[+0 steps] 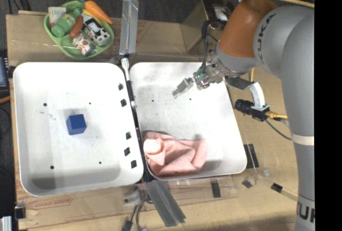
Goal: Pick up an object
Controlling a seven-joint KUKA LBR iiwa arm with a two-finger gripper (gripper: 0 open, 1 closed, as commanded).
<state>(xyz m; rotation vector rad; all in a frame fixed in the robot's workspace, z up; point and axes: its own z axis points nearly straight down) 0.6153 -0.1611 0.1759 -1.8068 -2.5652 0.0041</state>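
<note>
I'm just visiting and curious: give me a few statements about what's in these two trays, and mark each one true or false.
1. A small blue cube lies in the left white bin. True.
2. The crumpled pink cloth lies in the left bin. False: it lies in the right white bin, at its near edge.
3. The claw hangs over the right bin. True.
4. The claw grips the pink cloth. False: it is apart from the cloth.
5. A green bowl of toy food stands beyond the left bin. True.
</note>
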